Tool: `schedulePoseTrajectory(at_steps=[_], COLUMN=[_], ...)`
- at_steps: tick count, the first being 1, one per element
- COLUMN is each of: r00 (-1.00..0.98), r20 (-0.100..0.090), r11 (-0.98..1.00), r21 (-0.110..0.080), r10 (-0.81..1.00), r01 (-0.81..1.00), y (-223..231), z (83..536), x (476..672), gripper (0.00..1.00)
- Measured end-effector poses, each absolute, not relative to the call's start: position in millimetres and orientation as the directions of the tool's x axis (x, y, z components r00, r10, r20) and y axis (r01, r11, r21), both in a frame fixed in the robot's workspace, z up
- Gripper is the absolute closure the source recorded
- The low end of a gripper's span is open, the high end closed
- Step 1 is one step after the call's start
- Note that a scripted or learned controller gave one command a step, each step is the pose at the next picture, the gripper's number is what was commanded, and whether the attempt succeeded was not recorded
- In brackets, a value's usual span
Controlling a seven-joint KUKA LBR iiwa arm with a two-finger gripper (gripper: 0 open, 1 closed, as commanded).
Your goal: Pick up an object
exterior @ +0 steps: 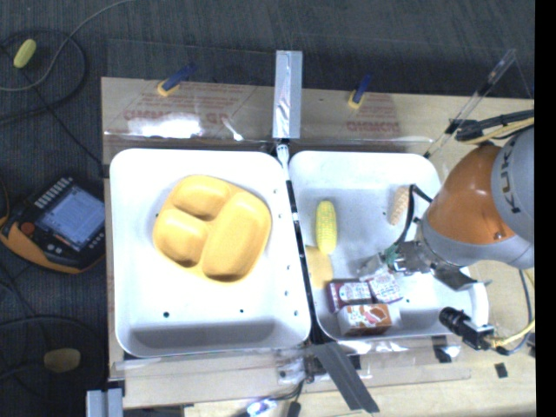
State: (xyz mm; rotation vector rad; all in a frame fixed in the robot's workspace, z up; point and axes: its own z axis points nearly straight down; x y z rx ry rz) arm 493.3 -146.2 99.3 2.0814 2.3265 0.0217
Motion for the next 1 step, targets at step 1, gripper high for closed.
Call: schedulePoseTrajectory(at_steps=[1], r00=[-0.082], r20=[0.0], r11=[0.082], r21=[-0.004], r10=[0.997], r01=[0.997], y=[-78.1], z=[181.4], x=[550.9], gripper=[1.0])
